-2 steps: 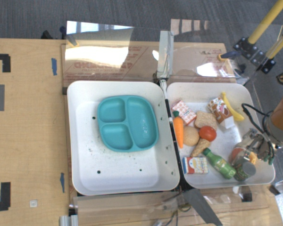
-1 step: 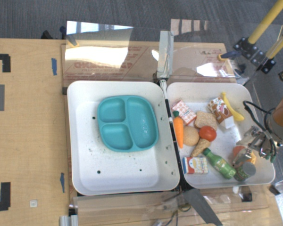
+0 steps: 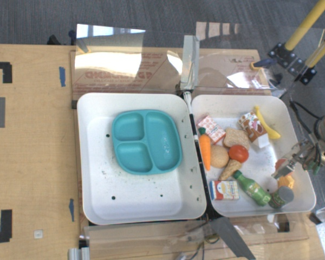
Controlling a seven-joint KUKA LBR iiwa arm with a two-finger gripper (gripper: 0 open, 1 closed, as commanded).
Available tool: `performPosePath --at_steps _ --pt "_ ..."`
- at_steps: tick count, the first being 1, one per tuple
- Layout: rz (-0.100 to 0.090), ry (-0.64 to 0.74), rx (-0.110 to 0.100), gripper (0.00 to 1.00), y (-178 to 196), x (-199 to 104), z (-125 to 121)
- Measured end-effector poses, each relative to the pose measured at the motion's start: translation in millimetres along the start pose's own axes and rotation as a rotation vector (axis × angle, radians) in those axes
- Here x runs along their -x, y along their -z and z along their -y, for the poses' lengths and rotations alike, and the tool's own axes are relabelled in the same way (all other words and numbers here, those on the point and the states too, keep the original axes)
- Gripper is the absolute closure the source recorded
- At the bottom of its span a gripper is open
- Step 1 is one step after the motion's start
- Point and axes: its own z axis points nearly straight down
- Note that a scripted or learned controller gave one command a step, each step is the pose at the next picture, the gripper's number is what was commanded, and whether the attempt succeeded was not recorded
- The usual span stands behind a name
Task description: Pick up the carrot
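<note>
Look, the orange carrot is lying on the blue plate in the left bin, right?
Not quite. The carrot is orange, but it isn't on the blue plate. The camera view shows it lying in the right bin, along that bin's left wall, next to the other toy food. The blue plate sits in the left bin.

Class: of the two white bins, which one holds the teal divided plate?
The left bin holds the teal divided plate; the right bin holds toy food.
</note>
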Motion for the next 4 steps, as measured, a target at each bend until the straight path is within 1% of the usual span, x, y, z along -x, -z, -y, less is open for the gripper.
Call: performPosePath --at_steps 1,2,3,4 --pt "-0.009 -0.212 -0.003 1.00 -35 -19 1" --pt "-0.001 -0.461 -0.002 1.00 -13 -9 9" --pt "0.005 -0.495 0.012 1.00 -44 -6 3" --pt "0.006 -0.140 0.006 1.00 -58 -6 7"
